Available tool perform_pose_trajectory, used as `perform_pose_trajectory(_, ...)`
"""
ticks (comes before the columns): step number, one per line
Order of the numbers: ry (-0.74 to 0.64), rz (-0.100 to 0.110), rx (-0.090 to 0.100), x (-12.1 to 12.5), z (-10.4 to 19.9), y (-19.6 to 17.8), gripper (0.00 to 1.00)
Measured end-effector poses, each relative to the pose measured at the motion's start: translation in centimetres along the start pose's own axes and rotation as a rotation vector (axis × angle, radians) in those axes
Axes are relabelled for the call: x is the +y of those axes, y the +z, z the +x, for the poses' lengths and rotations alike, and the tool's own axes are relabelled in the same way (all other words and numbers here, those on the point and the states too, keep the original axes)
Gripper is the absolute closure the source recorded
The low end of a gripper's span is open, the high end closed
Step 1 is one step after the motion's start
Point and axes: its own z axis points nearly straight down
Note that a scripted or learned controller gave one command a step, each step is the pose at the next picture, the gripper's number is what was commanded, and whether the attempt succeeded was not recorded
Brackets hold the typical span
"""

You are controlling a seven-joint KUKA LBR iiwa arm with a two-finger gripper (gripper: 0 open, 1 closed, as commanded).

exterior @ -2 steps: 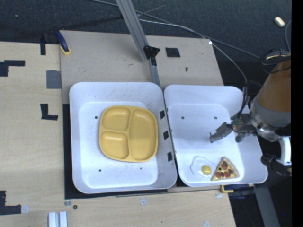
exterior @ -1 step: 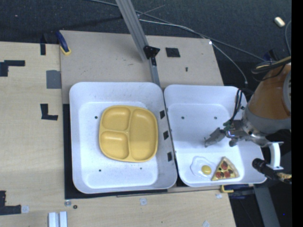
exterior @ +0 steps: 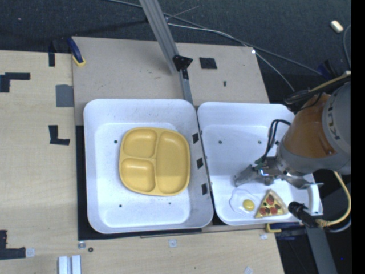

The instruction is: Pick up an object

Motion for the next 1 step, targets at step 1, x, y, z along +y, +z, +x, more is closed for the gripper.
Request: perform_pose_trajectory(1,-0.001,-0.001,0.001,0.06,0.02,-1.23,1.00)
